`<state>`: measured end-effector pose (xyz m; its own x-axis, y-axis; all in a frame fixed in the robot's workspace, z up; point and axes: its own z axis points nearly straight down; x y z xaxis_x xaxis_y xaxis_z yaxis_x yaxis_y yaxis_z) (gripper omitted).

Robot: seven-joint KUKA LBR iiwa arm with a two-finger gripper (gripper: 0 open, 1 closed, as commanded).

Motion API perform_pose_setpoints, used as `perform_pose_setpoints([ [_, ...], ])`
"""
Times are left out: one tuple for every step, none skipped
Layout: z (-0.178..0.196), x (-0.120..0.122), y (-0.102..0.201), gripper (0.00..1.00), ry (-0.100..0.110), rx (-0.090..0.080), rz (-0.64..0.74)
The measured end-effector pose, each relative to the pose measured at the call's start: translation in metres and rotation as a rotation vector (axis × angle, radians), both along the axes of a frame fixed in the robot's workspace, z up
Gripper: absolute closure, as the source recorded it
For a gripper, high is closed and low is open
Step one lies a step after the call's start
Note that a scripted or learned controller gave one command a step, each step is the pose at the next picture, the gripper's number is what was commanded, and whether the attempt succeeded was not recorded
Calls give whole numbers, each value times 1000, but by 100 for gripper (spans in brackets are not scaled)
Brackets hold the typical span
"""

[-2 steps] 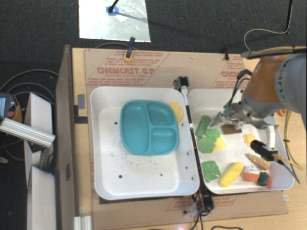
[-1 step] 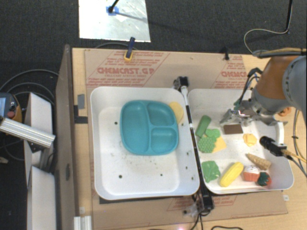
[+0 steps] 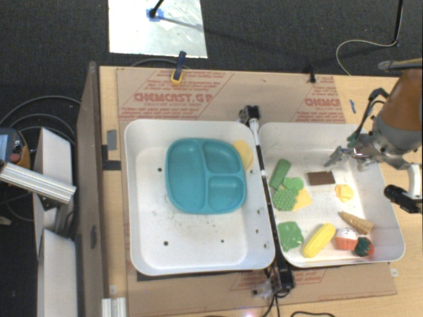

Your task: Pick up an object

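The metal claw hovers spread and empty over the right white bin, seemingly lining up above the flat brown rectangular block, which lies apart from the crowded toy foods.

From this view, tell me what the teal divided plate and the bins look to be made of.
Teal divided plate: likely molded plastic, an even matte color with soft rounded dividers. Left bin and right bin: probably thin formed plastic, white and smooth, with rounded corners and slight scuffs.
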<state>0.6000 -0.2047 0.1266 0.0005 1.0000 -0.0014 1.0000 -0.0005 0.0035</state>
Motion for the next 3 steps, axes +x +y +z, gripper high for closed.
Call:
perform_pose_setpoints([
  [-39, -8, 73, 0, -7, -5, 8],
  [-9, 9, 33, 0, -2, -1, 1],
  [-29, -24, 81, 0, 6, 3, 6],
])
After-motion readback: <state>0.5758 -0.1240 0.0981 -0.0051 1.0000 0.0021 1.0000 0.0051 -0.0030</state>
